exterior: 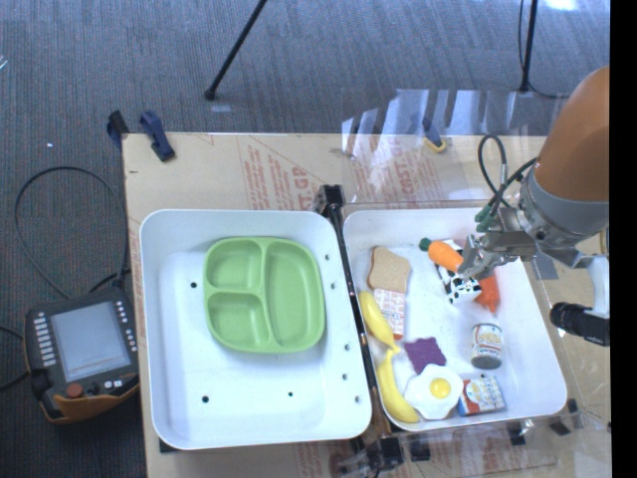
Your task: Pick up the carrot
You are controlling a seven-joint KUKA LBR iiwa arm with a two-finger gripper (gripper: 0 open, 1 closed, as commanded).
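**Crowded bin around the carrot**

The carrot point(445, 255) lies upper middle of the right bin point(545, 352), and the gripper point(476, 264) hangs just beside it; its opening I cannot tell. A black-and-white toy point(461, 288) crowds below, bread point(390, 268) left.

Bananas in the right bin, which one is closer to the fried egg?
The lower banana, lying along the bin's left wall with its tip touching the fried egg. The other banana sits higher up, beside the bread slice.

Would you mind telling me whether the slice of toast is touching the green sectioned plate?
Apart. The camera view shows the tan toast slice in the right bin and the green sectioned plate in the left bin, with both bins' rims between them.
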